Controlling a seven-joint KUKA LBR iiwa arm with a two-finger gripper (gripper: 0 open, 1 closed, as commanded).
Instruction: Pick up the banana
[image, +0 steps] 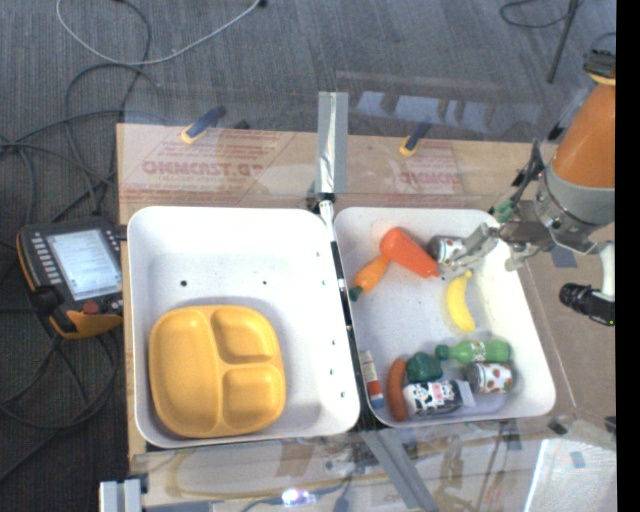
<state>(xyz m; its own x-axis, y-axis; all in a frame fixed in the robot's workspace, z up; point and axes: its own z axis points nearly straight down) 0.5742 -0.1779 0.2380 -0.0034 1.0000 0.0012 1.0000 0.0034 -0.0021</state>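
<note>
Below the open, empty pincer (480, 250), banana (459, 303) lies lengthwise toward the bin's (520, 290) near edge.

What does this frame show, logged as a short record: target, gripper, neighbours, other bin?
target: yellow banana, lying in the right white bin, near its right wall
gripper: gripper above the banana's upper end, no object seen between its fingers
neighbours: orange plastic carrot to the left of the banana; small metal can by the gripper; green bottle below the banana
other bin: left white bin holds a yellow divided tray
</note>
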